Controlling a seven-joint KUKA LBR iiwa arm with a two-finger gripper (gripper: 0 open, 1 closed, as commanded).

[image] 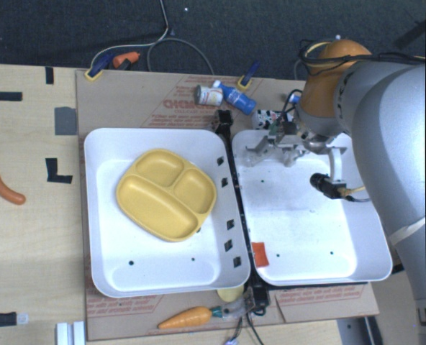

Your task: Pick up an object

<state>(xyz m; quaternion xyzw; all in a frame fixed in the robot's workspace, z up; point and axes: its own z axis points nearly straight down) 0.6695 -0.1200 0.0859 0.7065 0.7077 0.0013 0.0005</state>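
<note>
1. A yellow divided plate (pixel 168 194) lay in the left bin (pixel 98 192).
2. The gripper (pixel 278 148) hung over the far end of the right bin (pixel 357 250); its grip state could not be told.
3. A toy carrot (pixel 185 318) lay on the cardboard (pixel 162 105) near the bins.
4. A toy sausage (pixel 6 187) lay well to the left.

Arm (pixel 393 142) cut off at rt edge
</note>
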